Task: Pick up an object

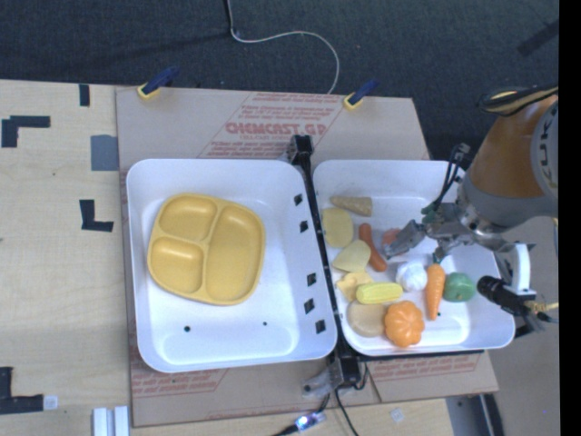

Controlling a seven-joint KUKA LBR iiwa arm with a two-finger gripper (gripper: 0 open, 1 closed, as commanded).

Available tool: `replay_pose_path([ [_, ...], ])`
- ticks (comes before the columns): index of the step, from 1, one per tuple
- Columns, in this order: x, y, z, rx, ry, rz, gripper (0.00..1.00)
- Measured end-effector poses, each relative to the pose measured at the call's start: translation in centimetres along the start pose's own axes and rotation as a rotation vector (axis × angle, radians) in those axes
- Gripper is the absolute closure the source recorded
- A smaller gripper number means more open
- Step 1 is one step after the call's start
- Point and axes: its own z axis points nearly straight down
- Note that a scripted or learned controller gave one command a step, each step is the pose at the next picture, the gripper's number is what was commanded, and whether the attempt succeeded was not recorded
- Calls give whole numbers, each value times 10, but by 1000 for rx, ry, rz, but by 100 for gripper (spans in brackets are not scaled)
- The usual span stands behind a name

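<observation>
Though low over toys, gripper indistinct

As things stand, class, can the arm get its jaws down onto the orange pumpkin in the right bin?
Probably yes. The pumpkin lies uncovered at the near edge of the right bin, with the gripper already above that bin; the carrot crowds one side.

You've got the tray in the left bin; toy food sits in the right bin, w/ gripper above it.
</observation>
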Motion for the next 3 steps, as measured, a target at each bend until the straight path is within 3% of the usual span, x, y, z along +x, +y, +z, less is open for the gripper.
replay_pose_path([
  [1,58,26,82,-8,-4,-3,0],
  [2,54,27,66,-15,-6,1,100],
  [3,130,52,-28,-18,-2,-7,100],
])
